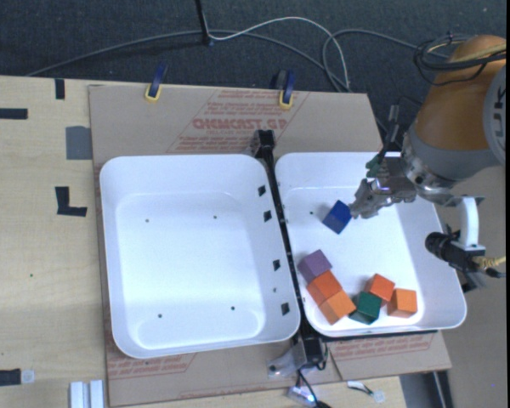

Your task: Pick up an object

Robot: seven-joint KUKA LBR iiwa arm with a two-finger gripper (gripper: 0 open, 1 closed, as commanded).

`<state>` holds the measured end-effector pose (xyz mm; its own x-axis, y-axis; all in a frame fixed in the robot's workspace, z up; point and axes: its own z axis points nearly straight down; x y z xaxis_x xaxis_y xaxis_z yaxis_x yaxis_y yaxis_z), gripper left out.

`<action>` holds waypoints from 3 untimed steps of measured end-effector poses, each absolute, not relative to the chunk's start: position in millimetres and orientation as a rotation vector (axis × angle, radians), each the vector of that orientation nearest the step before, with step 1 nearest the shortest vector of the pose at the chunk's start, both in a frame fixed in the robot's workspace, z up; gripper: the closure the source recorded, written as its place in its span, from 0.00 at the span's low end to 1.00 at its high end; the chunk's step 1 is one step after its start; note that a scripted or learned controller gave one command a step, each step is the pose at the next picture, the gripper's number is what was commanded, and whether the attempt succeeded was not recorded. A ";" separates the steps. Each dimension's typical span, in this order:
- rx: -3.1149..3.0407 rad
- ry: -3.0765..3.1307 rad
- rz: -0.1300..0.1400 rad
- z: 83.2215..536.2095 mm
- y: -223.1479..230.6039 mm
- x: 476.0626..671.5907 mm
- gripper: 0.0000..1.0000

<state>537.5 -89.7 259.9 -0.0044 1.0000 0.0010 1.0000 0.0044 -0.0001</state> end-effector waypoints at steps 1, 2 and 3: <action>-2.216 -2.226 -0.001 260.5 -39.5 543.2 1.00; -2.216 -2.226 0.000 262.9 13.4 559.4 1.00; -2.215 -2.226 0.000 260.7 68.8 570.5 1.00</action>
